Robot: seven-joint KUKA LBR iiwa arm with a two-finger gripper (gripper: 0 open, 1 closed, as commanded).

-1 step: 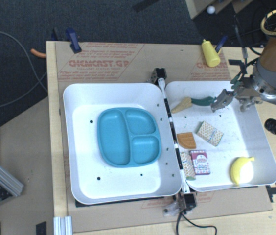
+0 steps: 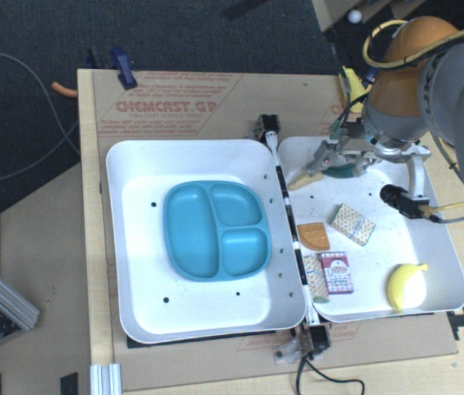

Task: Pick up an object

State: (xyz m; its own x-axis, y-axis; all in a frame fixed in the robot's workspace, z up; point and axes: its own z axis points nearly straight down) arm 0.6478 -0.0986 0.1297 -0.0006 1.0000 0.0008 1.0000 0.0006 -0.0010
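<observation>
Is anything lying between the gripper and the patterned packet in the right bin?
Nothing visible does. The gripper sits at the right bin's far end, and bare white floor separates it from the patterned packet. The cookie and red box lie nearer the camera.

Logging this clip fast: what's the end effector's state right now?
End effector: over the right bin's far corner; open or shut cannot be told.

Robotics lab, grey arm (image 2: pixel 454 81), white bins (image 2: pixel 133 171), cabled bench (image 2: pixel 174 97)
</observation>
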